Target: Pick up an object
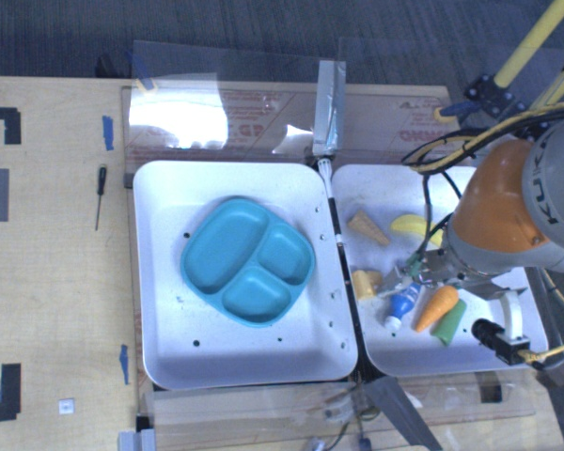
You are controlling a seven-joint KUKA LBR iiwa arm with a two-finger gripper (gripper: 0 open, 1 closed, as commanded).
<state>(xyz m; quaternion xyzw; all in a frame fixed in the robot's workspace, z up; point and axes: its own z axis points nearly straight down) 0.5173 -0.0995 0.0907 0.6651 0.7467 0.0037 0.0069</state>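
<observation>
Arm (pixel 493 209) over right bin (pixel 385 346). Jaws low beside blue-white tube (pixel 404 303); open or closed: can't tell. Carrot (pixel 434 308) touching tube's right side, banana (pixel 412 225) behind tube, two tan pieces (pixel 365 282) to its left. Blue tray (pixel 247 259) in left bin (pixel 160 346), well left of tube.

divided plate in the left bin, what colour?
Plain turquoise blue, no pattern: the three-compartment plastic plate in the left white bin. Camera view shows it clearly.

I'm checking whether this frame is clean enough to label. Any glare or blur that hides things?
Camera view: strong glare whitens the clear sheet behind the left bin; the blue plate and toy carrot read sharp; the gripper sits in clutter under the arm, hard to make out.
</observation>
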